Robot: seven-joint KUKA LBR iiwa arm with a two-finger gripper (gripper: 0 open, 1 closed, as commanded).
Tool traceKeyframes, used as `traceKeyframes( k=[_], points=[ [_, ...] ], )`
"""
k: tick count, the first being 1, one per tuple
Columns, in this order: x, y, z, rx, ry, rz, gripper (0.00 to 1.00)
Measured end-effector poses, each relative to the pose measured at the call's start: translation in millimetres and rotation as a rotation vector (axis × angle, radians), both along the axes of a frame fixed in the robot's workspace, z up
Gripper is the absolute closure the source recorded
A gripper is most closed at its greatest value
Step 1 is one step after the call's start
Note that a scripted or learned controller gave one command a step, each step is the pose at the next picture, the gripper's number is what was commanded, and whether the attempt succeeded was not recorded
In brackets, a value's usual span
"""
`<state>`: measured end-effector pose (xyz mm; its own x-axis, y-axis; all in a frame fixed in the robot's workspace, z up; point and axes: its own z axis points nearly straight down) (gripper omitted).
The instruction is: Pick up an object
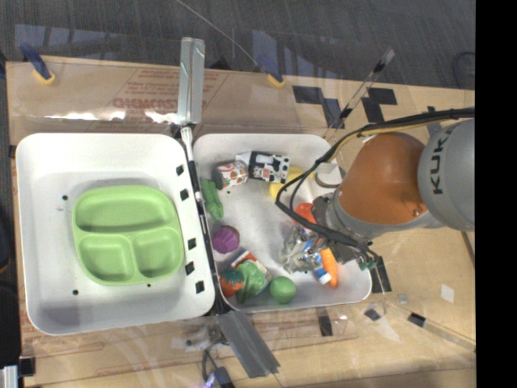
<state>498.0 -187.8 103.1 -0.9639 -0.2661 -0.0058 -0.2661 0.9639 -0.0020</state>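
Observation:
My gripper (300,252) reaches down into the right bin (266,145), near its lower right part; the orange wrist band hides most of it. Right beside it lies an orange and blue toy (327,268). Other toys in that bin: a purple ball (225,238), a green ball (283,289), a red and green item (245,278), a green vegetable (212,200), a small patterned box (232,174), a black and white box (269,167) and a yellow piece (284,186).
The left bin (40,297) bears a green divided tray (127,233). A grey divider (191,83) stands between the bins at the back. Cables run from the arm across the right bin's back corner.

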Motion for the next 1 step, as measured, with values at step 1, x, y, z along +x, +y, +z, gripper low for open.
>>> traceKeyframes(
  k=[1],
  points=[
    [44.5,64.5,153.3,-0.003,-0.012,0.011,1.00]
  ],
)
